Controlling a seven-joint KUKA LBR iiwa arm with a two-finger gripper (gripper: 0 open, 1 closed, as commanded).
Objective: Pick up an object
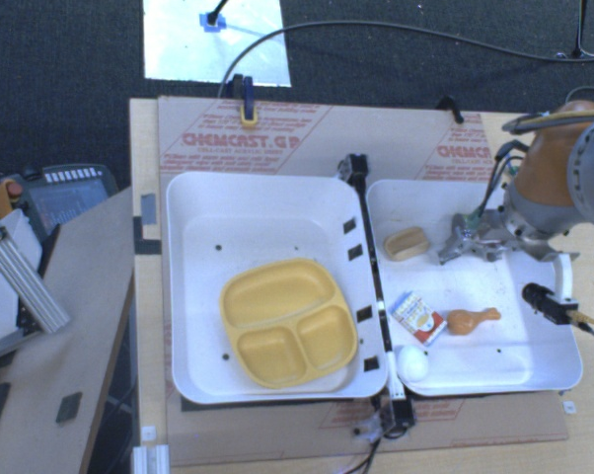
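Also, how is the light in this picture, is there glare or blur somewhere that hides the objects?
Camera view: light is even and soft; the bins are bright white but not blown out, with faint shadows under the yellow tray and the bread. The white sheet at the top glares slightly. The claw is a little soft; small print on the packet is too blurred to read.

The bench (149,294) carries a brown board (277,131) printed with red lettering; 2 shallow white bins rest on that board, the left bin (193,225) touching the right bin (544,363) along a shared edge; a yellow clamp (248,117) grips the board's far edge.
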